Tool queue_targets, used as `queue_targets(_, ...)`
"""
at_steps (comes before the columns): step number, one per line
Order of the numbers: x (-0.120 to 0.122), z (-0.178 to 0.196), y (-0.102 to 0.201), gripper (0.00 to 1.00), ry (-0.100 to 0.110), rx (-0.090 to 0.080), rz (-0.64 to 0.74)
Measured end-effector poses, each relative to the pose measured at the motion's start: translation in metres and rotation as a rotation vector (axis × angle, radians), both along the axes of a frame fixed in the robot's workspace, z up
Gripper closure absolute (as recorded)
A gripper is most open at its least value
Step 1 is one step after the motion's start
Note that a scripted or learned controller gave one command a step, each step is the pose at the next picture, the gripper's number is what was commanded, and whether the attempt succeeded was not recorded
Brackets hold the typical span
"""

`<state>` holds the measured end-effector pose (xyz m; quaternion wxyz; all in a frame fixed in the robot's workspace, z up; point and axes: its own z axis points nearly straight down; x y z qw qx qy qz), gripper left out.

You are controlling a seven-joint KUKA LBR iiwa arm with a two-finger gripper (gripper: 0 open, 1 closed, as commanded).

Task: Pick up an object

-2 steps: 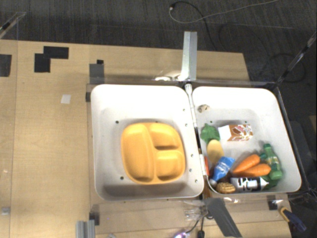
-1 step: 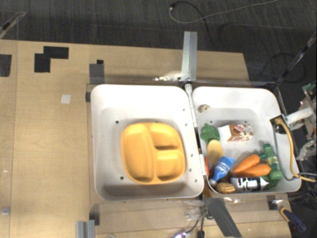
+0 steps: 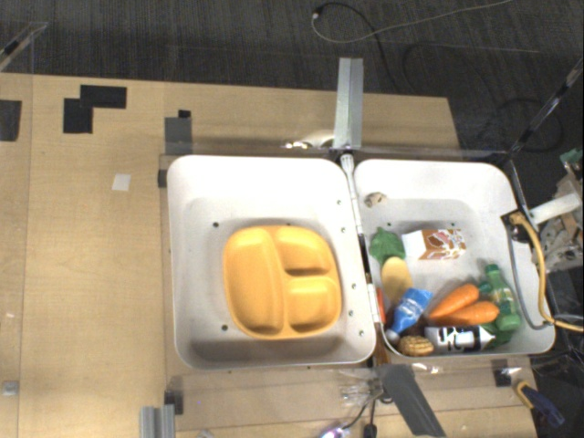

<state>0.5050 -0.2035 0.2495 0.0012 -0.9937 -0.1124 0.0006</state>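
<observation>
Where the tabletop (image 3: 91, 290) carries its two white bins, we list the following. Left bin (image 3: 182, 245): one yellow divided tray (image 3: 278, 279), lying flat at the middle of the bin. Right bin (image 3: 429, 167), toward the tabletop's right edge: the loose objects open to picking, crowded into its near half. We count a green item (image 3: 387, 245) by the dividing wall; a pale yellow item (image 3: 395, 275) just below it; a blue bottle (image 3: 409, 308), tilted; two orange carrots (image 3: 453, 301) lying side by side; a green piece (image 3: 500, 299) at their right end; a black-and-white package (image 3: 453, 338) against the near wall; a tan item (image 3: 416, 345) beside it; a white packet with brown print (image 3: 440, 243), set apart nearer the middle; and one small pale item (image 3: 374, 199) alone toward the far wall, too small for us to identify.
</observation>
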Motion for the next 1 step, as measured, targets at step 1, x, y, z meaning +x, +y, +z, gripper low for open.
queue_targets(1,0.067,0.1744,-0.0013,1.0,-0.003,-0.002,-0.018)
